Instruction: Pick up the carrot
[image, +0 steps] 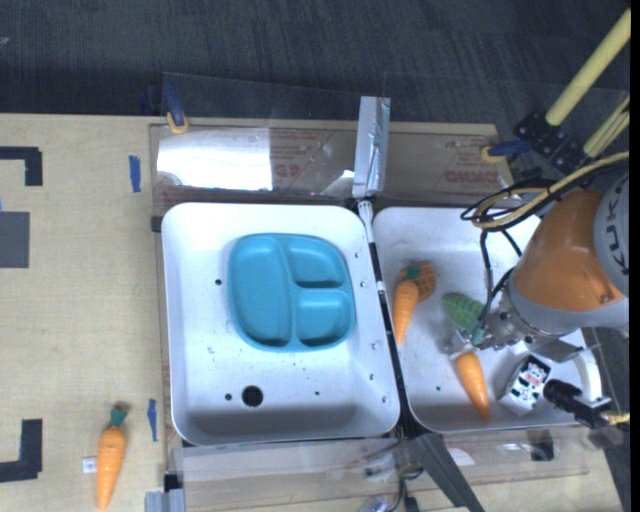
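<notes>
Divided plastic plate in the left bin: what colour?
Light blue divided plastic plate, clearest in the camera view.

Two white bins (190, 330) are sitting side by side; one blue divided plate (292, 290) is lying in the left bin; three carrots (404, 305) are showing, two in the right bin and one on the bench; one small black-and-white object (527, 383), possibly a toy, is lying in the right bin.

Glossy blue plastic tray (292, 290); smooth white bins (190, 300); matt wooden bench (70, 330).
</notes>
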